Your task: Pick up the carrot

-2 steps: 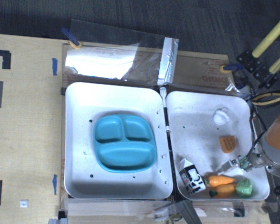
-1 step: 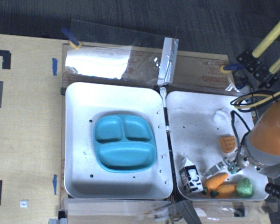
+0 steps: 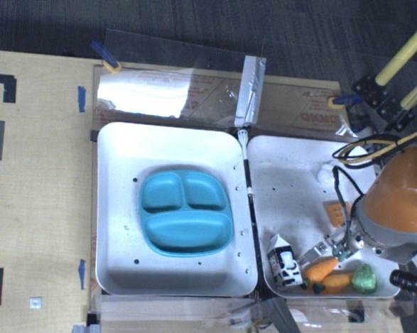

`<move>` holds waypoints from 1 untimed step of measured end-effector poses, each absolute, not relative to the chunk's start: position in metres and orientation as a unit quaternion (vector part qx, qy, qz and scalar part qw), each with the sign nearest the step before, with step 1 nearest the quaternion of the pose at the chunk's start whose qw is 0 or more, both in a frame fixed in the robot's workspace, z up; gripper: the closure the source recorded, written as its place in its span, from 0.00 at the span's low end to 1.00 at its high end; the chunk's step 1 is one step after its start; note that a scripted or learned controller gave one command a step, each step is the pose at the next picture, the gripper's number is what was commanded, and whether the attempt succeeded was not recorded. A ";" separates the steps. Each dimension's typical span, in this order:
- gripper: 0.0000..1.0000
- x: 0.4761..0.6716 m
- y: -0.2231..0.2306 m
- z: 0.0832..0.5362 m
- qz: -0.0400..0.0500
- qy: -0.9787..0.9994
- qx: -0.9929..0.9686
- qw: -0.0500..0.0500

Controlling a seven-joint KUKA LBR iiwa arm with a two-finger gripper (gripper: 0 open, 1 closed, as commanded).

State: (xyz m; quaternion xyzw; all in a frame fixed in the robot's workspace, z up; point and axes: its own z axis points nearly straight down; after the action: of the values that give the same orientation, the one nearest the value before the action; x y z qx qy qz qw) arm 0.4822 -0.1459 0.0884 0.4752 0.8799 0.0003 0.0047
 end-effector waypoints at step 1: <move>0.00 0.553 -0.188 0.087 0.001 0.826 0.564 0.003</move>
State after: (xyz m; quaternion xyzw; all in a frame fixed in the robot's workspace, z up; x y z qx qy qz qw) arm 0.5529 -0.1884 0.0871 0.5637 0.8260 0.0008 0.0031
